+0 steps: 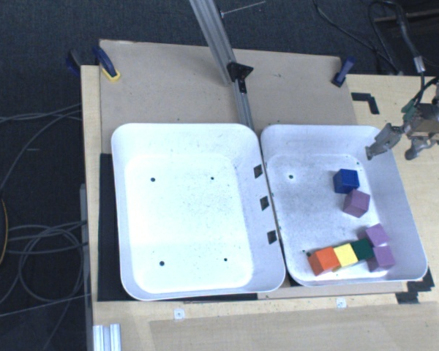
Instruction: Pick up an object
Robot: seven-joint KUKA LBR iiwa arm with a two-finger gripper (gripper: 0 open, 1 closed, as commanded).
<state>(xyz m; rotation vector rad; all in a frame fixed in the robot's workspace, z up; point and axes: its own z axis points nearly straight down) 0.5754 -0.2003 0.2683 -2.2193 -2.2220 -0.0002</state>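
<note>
Bench [168, 75]: pale wooden board lying over dark carpet, extending left of the gripper [399, 143] and toward the near edge.
Left bin [124, 152]: white, shallow, lying on the bench well left of the gripper, beyond the other bin.
Right bin [307, 148]: white, shallow, on the bench just left of and below the gripper, its left rim touching the left bin.
Clips [263, 202]: three small dark ones along the seam between the bins.
Blue clamps [107, 64]: at the bench's far edge, two far left of the gripper, another [343, 71] nearer it.
Metal rail [219, 46]: slants across the far bench, ending at the seam, left of the gripper.
</note>
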